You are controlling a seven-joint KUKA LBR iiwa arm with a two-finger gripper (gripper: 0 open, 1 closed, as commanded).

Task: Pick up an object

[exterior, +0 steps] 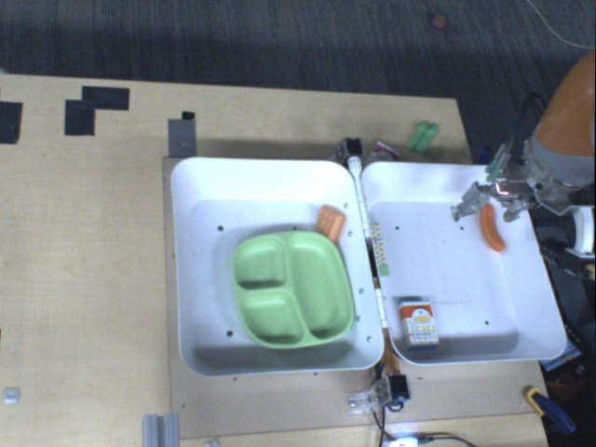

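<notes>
One orange sausage [492, 229] is seen in the right bin [447, 277], lying near that bin's far right corner, its upper end tucked under the claw [488, 201]. The claw is placed right over that end, at the bin's right side, with the grey arm [563, 170] and its orange band [570, 119] reaching in from the right. Whether the sausage is actually pinched cannot be told; the claw's state is not made out from this angle.

One small box [419, 323], red and white with an orange patch, is counted in the same bin, near the front edge and well apart from the sausage. So two things are held by the right bin.

Two white bins are set side by side on the bench [84, 277], touching along a shared middle edge. In the left bin [200, 250] one green plate [292, 288] is laid, divided into three compartments, and it is seen lying toward the front right of the bin. One orange block [330, 221] is found just beside the plate's far right corner, close to the middle edge. Two things there as well.

Beyond the bins, one small green item [423, 137] is spotted on the bench behind the right bin. Black patches [93, 108] are marked on the bench at the far left.
</notes>
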